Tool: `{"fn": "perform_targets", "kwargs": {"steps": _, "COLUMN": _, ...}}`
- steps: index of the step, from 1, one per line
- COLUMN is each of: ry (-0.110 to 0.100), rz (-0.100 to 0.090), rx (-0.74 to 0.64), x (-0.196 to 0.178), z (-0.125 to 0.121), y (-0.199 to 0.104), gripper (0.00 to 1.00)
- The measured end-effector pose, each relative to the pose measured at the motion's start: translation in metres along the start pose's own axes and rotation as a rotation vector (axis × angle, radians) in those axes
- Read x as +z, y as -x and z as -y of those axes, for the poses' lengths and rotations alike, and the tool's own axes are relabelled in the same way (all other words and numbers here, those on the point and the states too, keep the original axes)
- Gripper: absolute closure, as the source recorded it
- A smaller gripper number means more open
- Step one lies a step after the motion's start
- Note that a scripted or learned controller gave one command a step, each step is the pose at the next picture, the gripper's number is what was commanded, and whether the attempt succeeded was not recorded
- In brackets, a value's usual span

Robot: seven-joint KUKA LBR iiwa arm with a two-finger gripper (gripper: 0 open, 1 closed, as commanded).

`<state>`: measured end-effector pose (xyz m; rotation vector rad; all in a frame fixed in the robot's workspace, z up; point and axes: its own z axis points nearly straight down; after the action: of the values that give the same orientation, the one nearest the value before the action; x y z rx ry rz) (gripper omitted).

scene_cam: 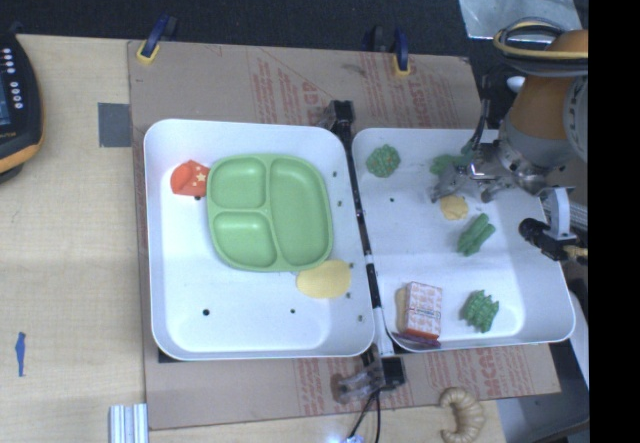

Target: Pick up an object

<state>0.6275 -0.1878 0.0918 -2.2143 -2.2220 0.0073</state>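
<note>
My gripper (468, 183) hangs low over the back of the right bin (540, 326), reaching in from the right below the orange band. A small yellow piece (455, 208) lies just under and in front of it. A dark green leafy piece (444, 166) sits right beside the gripper on its left. A green pickle-shaped piece (476, 233) lies a little nearer the front. Nothing is visibly held.
The right bin also holds a green broccoli-like piece (382, 161), a red-and-white box (421, 310) and a green lump (480, 310). In the left bin (175, 321) lie a green divided plate (270, 211), a red piece (188, 178) and a yellow piece (324, 279).
</note>
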Motion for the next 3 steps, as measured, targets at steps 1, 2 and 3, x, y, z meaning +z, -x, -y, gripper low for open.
{"fn": "perform_targets", "kwargs": {"steps": 1, "ry": 0.003, "rz": 0.001, "rx": -0.002, "x": -0.012, "z": -0.002, "y": 0.001, "gripper": 1.0}}
{"fn": "perform_targets", "kwargs": {"steps": 2, "ry": 0.003, "rz": 0.002, "rx": -0.003, "x": -0.012, "z": -0.002, "y": 0.001, "gripper": 0.0}}
{"fn": "perform_targets", "kwargs": {"steps": 3, "ry": 0.007, "rz": 0.001, "rx": -0.003, "x": -0.016, "z": -0.03, "y": 0.011, "gripper": 0.0}}
